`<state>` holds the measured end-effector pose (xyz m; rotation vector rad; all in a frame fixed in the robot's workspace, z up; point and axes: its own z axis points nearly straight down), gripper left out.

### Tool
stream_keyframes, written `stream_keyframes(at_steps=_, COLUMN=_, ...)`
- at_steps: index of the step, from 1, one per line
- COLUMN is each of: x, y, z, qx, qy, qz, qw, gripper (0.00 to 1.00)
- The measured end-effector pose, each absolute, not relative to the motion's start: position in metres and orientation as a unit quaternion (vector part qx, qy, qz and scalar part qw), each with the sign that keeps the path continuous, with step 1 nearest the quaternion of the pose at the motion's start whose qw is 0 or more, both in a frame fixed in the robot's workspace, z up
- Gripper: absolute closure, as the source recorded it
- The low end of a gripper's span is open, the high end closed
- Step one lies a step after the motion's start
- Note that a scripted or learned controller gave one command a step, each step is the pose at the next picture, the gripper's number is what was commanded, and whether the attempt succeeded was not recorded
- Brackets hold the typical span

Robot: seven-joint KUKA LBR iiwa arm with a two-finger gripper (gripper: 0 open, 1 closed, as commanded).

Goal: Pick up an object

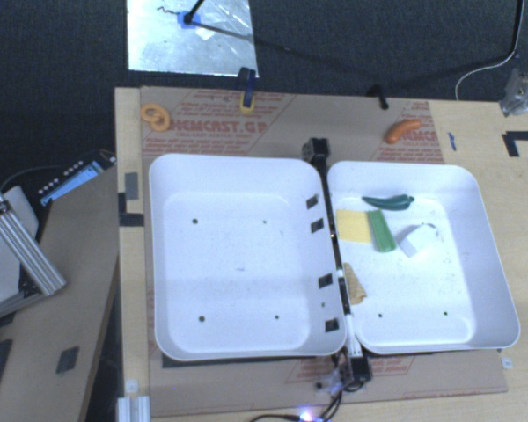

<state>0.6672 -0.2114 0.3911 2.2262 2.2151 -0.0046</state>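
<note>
Two white bins (238,170); right bin (475,192) holds five small objects (380,230).

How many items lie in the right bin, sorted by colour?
Green: 2, a dark green piece and a light green block
Yellow: 1
White: 1
Tan: 1
Total: 5

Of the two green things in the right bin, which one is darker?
The curved dark green piece, nearest the bin's far wall. The other, a lighter green block, is straight and lies just below it, beside the yellow block.
</note>
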Motion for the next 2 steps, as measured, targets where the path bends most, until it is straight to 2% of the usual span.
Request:
stream_keyframes(at_steps=1, x=0.606, y=-0.207, z=0.525, qx=0.707, qy=0.707, qz=0.0041, qw=0.009, gripper=1.00)
stream_keyframes(at_steps=2, x=0.671, y=-0.205, z=0.531, qx=0.705, qy=0.709, qz=0.0014, qw=0.003, gripper=1.00)
